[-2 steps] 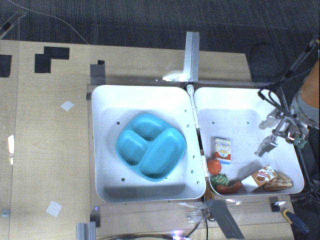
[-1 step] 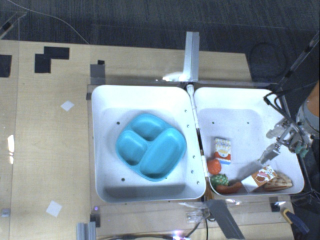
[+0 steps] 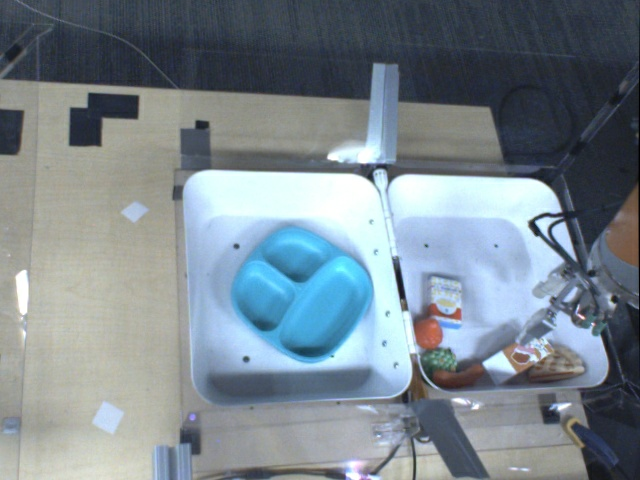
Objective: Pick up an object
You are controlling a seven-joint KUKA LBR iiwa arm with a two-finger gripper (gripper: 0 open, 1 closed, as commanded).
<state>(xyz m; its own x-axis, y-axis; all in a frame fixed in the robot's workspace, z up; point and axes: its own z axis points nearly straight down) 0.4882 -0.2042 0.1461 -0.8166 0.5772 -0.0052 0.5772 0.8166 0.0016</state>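
My gripper (image 3: 538, 310) hangs over the right side of the right bin (image 3: 480, 208), its two fingers spread apart with nothing between them. Just below it, a pizza-like wedge (image 3: 552, 364) with an orange wrapper lies in the bin's front right corner. A small white and orange carton (image 3: 445, 299) stands near the bin's left wall. In front of the carton sit a red tomato (image 3: 428, 333), a green broccoli piece (image 3: 438, 359) and a red-brown sausage shape (image 3: 462, 375).
The left bin (image 3: 215, 218) holds a blue divided plate (image 3: 301, 294). A metal post (image 3: 384, 113) rises behind the wall between the bins. Black cables (image 3: 556, 230) run along the right bin's far right rim.
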